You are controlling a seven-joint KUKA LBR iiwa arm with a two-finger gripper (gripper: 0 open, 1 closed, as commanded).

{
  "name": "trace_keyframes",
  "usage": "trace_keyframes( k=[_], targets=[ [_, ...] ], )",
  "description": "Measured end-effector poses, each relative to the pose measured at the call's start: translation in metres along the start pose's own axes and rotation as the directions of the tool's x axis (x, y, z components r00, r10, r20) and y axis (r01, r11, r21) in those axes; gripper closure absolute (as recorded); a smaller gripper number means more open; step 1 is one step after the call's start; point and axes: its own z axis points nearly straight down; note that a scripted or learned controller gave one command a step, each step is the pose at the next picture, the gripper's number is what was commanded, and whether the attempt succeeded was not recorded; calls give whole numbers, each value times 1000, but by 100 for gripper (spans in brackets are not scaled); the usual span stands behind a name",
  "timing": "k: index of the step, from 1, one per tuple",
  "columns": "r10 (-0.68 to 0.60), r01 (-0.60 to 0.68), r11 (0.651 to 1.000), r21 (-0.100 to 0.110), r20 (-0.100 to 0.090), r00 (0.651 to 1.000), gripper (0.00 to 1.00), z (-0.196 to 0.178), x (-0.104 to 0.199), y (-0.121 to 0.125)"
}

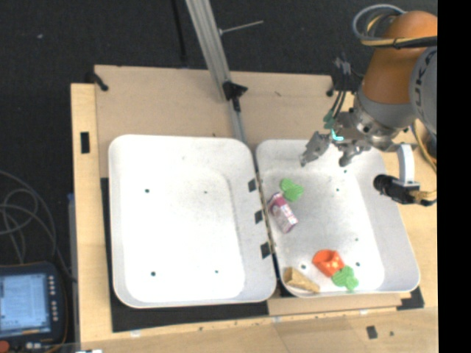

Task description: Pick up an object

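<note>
Gripper (327, 154) spread wide, nothing between fingers, over rear of right bin (383, 219).

You see 5 items in that bin, all apart from gripper: green piece (291, 190) near left wall, pink/white packet (282, 212) (poss. a wrapped item, too small to tell) just below it; at front edge, tan wedge (301, 279), orange-red object (327, 260), green toy (345, 279) touching it. Left bin (176, 219) sits alongside.
</note>
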Motion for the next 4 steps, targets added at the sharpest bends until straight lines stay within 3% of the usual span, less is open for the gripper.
trace_keyframes(
  k=[1, 2, 4],
  targets=[
    [0, 0, 1000, -4, 0, 1000, 0, -2, 0, 1],
    [3, -3, 1000, 3, 2, 1000, 0, 61, -1, -1],
    [7, -7, 1000, 1, 2, 1000, 0, 136, 0, 0]
  ],
)
